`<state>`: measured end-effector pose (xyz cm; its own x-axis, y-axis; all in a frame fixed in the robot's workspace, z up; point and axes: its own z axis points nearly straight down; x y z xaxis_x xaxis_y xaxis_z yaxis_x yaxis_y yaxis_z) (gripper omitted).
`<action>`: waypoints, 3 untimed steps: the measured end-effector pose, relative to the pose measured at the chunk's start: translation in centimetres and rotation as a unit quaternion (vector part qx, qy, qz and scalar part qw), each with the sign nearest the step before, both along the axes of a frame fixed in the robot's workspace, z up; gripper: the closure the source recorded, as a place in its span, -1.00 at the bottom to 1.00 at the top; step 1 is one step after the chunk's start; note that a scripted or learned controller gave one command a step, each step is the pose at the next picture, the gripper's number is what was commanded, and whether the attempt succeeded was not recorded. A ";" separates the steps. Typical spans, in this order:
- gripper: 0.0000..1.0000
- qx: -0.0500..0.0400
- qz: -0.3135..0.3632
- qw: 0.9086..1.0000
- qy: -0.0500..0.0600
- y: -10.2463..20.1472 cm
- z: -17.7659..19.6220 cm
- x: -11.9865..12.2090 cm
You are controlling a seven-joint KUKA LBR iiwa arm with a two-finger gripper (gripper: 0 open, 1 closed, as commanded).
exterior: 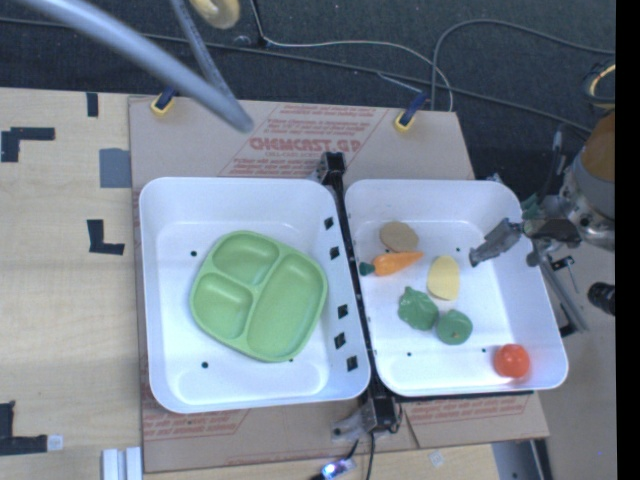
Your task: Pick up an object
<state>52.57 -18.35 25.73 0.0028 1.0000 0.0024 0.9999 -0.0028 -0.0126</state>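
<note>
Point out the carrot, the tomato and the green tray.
carrot (398,263), camera view, middle of its orange body.
tomato (512,360), camera view, centre of its red top.
green tray (285,303), camera view, floor of its largest compartment.

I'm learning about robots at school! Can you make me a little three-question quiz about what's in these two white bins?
1. True or false: the green divided plate lies in the left bin.
2. Which toy lies nearest the front right corner of the right bin? A) the orange carrot B) the red tomato C) the brown potato
3. Fill in: the pincer hangs at the right bin's ____ side, near the yellow toy and the two green toys.

Key: 1 true; 2 B; 3 right.
</note>
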 end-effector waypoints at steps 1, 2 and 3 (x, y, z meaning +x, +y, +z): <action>-1.00 -0.001 0.002 1.000 -0.006 0.0 0.6 0.2; -1.00 -0.001 0.002 1.000 -0.003 -0.1 -3.8 0.0; -1.00 -0.001 0.002 1.000 -0.002 0.0 -10.2 -0.1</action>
<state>52.43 -18.37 15.48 -0.0008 1.0000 0.0013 1.0000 0.0008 -0.0079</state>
